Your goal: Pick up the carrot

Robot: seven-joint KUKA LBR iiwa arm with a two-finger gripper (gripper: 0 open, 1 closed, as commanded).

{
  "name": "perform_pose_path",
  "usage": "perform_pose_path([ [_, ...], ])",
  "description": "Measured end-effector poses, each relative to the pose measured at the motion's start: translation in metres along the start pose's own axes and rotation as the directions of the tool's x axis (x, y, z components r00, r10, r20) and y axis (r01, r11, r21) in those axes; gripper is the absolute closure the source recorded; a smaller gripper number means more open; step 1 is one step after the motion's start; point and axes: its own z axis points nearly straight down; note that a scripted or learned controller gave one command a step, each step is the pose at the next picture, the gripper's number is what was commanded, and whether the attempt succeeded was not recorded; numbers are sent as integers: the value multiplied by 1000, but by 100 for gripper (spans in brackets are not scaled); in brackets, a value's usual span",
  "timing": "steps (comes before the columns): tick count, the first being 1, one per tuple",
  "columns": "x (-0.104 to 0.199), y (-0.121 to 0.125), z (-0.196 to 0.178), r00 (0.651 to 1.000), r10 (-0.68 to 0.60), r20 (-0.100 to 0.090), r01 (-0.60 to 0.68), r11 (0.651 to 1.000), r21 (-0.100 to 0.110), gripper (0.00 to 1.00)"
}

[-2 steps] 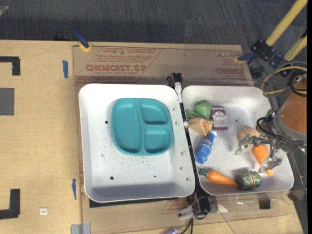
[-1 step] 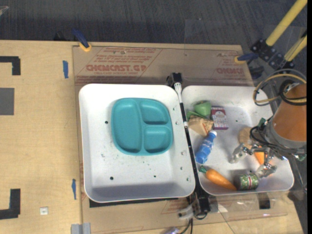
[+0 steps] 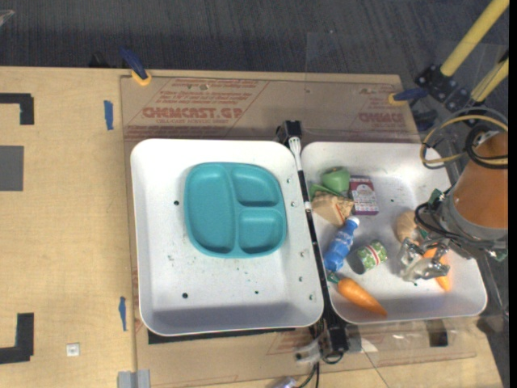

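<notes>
The carrot (image 3: pixel 360 295) is seen lying unlifted at the right bin's (image 3: pixel 468 301) front edge; the gripper (image 3: pixel 420 261) is lowered nearby, its state impossible to tell.

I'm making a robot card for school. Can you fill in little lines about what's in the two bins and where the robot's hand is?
left bin: white, holds a teal divided plate
right bin: white, holds the carrot, a blue bottle, a green toy, a small purple box
carrot: lying near the front edge, untouched
gripper: low over the right bin, to the right of the carrot
</notes>
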Motion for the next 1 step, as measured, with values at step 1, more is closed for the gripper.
perform_pose_path([
  [1, -4, -1, -10, 1000, -1, 6, 1, 1000, 4, 100],
])
